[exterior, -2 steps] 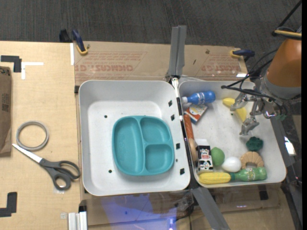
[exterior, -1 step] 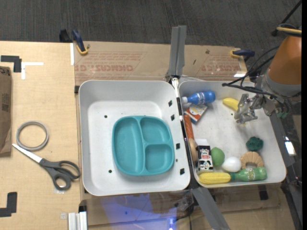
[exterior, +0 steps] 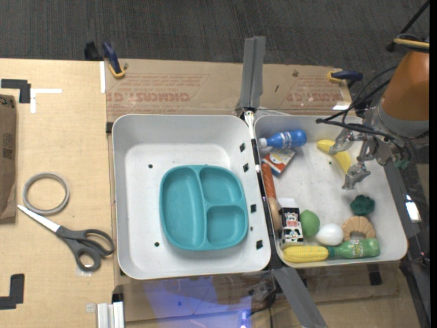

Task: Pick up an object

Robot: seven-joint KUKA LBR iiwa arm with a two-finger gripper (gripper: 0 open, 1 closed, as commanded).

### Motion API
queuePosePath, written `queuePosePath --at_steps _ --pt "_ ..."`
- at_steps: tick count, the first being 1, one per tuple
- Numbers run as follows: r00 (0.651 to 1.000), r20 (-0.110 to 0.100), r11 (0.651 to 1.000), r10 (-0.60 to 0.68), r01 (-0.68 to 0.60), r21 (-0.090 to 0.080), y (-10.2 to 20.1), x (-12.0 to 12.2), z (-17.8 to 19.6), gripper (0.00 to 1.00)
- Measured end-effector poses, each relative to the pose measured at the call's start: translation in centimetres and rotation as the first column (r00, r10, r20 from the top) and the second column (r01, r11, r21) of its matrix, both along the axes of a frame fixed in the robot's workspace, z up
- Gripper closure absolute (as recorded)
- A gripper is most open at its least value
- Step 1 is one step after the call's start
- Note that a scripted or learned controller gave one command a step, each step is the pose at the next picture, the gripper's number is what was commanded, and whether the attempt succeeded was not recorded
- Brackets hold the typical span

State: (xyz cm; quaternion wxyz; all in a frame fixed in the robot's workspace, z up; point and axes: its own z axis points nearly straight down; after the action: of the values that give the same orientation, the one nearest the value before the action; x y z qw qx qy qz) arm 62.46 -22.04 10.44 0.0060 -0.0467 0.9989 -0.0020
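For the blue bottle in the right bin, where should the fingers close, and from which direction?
Grip the blue bottle across its middle, coming from above. It lies on its side near the bin's far wall, so its long flanks seem the most open faces.

You see arm (exterior: 408, 91) cut off by right edge. Gripper (exterior: 356, 164) covers part of yellow toy (exterior: 336, 153) under it. You can't tell if fingers are open or shut. Brown bag (exterior: 6, 157) cut off at left edge. Small box (exterior: 291, 225) has picture too small to read. Orange stick (exterior: 268, 190) partly hidden under red-and-white packet (exterior: 278, 160).
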Motion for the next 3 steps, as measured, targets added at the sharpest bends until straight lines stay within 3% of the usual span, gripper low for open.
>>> queuePosePath --at_steps 1,2,3 --pt "1.0 -0.009 1.0 -0.021 0.021 0.003 0.4 -6.0 -1.2 0.0" --pt "1.0 0.009 1.0 -0.026 0.026 -0.002 2.3 -12.2 -0.7 0.0" --pt "1.0 -0.008 1.0 0.026 -0.026 0.002 0.1 -8.1 -1.2 0.0"
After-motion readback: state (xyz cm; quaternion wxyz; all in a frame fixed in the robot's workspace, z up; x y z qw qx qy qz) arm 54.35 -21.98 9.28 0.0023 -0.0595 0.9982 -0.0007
